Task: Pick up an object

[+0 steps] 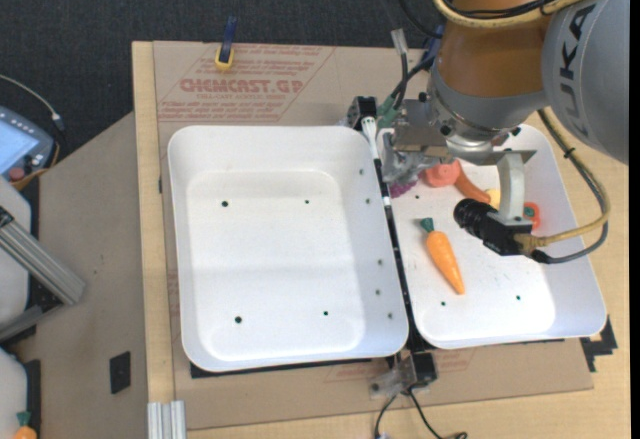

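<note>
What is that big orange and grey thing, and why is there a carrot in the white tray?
That big thing is a robot arm, and a computer program moves it. The picture comes from one camera up above the bench, looking down at a slant. There are two shallow white trays side by side. The arm hangs over the right tray. In that tray lies a toy carrot, orange with a green top. There are also a pink piece and another orange piece, partly hidden under the arm. The arm's hand is called a gripper. Its job is to pick one thing up. I can't tell if it holds anything.
</note>
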